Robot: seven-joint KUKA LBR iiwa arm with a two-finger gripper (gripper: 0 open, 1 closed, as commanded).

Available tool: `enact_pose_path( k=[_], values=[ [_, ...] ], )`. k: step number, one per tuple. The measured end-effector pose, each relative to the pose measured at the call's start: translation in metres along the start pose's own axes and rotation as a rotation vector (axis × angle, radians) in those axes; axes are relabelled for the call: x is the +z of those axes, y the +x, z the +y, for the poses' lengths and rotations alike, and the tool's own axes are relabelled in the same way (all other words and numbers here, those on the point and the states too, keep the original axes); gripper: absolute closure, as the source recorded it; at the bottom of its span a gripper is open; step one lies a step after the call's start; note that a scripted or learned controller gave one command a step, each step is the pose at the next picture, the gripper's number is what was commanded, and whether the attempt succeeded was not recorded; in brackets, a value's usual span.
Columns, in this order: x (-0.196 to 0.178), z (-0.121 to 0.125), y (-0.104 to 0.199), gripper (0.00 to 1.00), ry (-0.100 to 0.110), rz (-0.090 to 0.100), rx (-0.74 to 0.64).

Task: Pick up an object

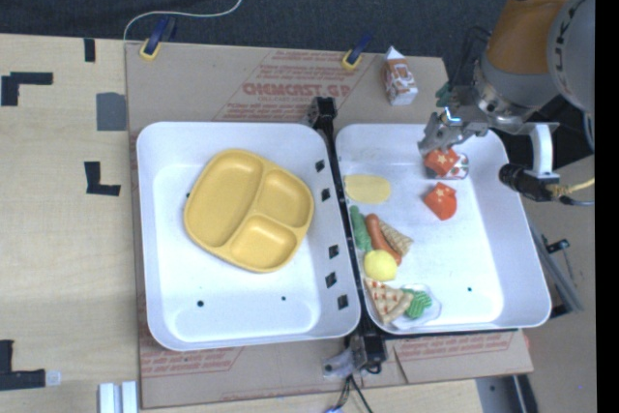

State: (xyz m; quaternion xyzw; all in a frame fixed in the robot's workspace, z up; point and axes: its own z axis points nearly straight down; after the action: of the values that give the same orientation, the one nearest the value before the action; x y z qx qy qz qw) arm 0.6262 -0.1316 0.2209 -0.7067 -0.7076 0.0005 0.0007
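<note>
The red object (444, 162) lies in the right bin (503, 237), near its far edge, and the hand (443, 136) is placed directly above it. Whether the hand is apart or together cannot be told, and no grip is shown. The object is judged to be a small, light plastic toy, stiff and a little slippery. It should be taken across its narrow sides. A second red piece (440, 200) is seen just beside it.
</note>
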Motion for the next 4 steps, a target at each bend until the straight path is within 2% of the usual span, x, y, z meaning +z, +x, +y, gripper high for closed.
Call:
enact_pose_path(
  k=[1, 2, 3, 4],
  values=[
    [0.141, 0.018, -0.049, 0.0, -0.004, -0.001, 0.003],
    [0.124, 0.019, -0.048, 1.0, -0.007, -0.003, -0.001],
    [0.124, 0.019, -0.048, 0.0, -0.006, -0.003, -0.001],
    [0.136, 0.009, -0.062, 0.0, -0.004, -0.001, 0.0]
  ],
)
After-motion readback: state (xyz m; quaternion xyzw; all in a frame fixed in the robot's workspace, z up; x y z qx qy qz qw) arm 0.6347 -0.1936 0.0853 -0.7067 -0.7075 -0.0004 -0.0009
